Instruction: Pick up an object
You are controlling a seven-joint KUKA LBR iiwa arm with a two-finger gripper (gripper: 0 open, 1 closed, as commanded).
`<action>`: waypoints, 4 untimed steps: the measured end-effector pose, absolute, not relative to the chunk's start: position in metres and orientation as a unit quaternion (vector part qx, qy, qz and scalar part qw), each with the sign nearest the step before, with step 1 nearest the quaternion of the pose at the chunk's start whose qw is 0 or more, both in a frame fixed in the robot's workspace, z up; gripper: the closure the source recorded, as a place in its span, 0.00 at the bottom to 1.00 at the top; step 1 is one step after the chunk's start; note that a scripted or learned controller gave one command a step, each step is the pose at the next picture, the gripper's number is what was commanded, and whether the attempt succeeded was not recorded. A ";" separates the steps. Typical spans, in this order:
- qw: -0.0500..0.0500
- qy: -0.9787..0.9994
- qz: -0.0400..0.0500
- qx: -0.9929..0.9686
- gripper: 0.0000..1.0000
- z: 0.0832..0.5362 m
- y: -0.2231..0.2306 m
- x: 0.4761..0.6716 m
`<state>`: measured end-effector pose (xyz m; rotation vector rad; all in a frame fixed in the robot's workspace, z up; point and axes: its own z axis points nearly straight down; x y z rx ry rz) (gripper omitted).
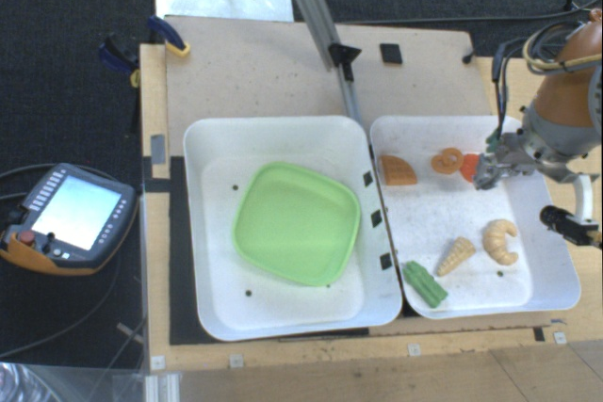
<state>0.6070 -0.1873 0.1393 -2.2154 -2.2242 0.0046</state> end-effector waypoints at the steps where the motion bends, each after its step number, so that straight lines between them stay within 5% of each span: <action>1: 0.001 -0.709 0.001 -0.706 1.00 0.177 -0.184 0.610; 2: 0.001 -0.709 0.001 -0.706 1.00 0.209 -0.183 0.612; 4: 0.002 -0.710 0.002 -0.705 1.00 0.207 -0.074 0.626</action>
